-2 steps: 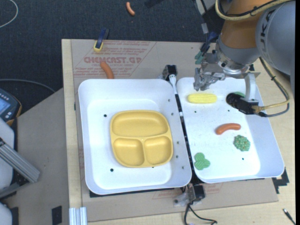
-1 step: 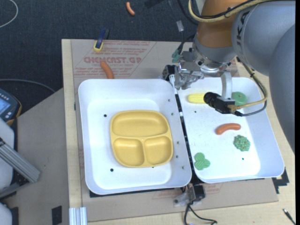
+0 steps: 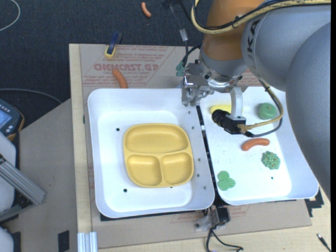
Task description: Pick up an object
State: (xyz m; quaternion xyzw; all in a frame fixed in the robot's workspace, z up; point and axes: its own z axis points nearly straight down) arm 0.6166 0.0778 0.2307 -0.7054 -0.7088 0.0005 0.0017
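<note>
Reaching in from three o'clock, the grey arm [image 3: 294, 51] with its orange band [image 3: 231, 14] hangs over the back rim where the two white bins meet, and the jaws [image 3: 190, 96] sit low at about twelve o'clock of the scene's middle; whether they are open or closed cannot be told, and nothing can be seen between them. The left bin [image 3: 100, 140] carries a yellow divided plate [image 3: 157, 154] near its centre. The right bin [image 3: 294, 177] holds the loose pieces: a yellow item [image 3: 220, 109] at its ten o'clock corner, partly hidden behind a black fitting [image 3: 226, 122] on the arm's cable; a green round piece [image 3: 268, 110] toward one o'clock; an orange sausage [image 3: 255, 143] near the middle; a green broccoli floret [image 3: 271, 159] just below it at four o'clock; and a green leafy piece [image 3: 226, 180] at seven o'clock, close to the dividing wall. On the bench [image 3: 142, 62] behind the left bin, at eleven o'clock, lie an orange sausage-shaped piece [image 3: 120, 79] and a small blue and yellow object [image 3: 112, 45]. Another small orange piece [image 3: 146, 9] lies on the dark floor beyond.
</note>
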